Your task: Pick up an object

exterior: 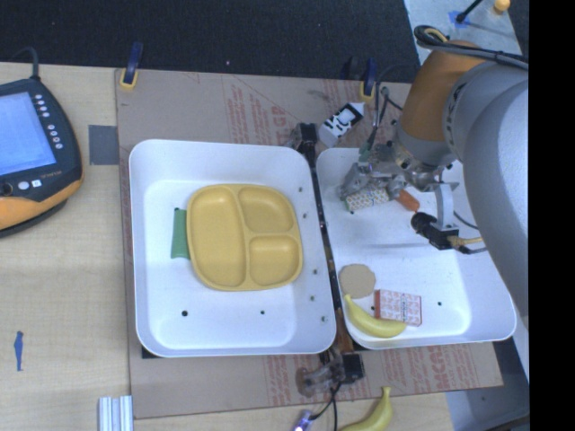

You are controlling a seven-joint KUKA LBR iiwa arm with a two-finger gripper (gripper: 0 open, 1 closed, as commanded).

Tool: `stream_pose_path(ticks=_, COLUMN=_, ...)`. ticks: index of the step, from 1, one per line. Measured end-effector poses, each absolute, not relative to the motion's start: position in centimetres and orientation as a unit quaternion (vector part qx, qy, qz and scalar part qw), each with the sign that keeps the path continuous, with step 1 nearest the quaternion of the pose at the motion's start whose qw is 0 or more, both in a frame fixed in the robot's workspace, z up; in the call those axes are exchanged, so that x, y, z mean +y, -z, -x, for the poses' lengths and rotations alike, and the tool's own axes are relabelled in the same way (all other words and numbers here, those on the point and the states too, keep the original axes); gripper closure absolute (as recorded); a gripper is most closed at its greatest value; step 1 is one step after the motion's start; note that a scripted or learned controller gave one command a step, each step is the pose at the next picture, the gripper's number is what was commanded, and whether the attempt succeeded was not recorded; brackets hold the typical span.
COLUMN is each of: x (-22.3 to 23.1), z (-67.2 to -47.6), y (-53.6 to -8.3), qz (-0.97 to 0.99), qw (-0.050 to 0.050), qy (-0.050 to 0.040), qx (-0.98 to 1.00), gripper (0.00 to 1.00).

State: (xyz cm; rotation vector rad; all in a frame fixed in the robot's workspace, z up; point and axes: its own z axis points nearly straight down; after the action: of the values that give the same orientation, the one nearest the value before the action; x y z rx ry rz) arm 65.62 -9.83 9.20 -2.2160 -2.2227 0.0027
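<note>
At the upper left of the right bin (436,272), the tool (367,185) sits against a speckled block (368,201); spread or pressed together, I can't tell. Lower down lie a brown disc (358,281), a banana (373,323) and a red-white packet (398,306), its print unreadable.

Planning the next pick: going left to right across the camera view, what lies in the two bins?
Green flat piece → yellow divided tray → tan round disc → red-and-white packet. The banana spans the last two, so it is left out.
</note>
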Motion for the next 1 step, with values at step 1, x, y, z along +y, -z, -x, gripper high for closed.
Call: stream_pose_path(ticks=1, x=-11.96, z=-65.63, y=-9.21, qz=0.706, qw=0.000, qy=-0.0007, qx=-0.708, gripper=0.00)
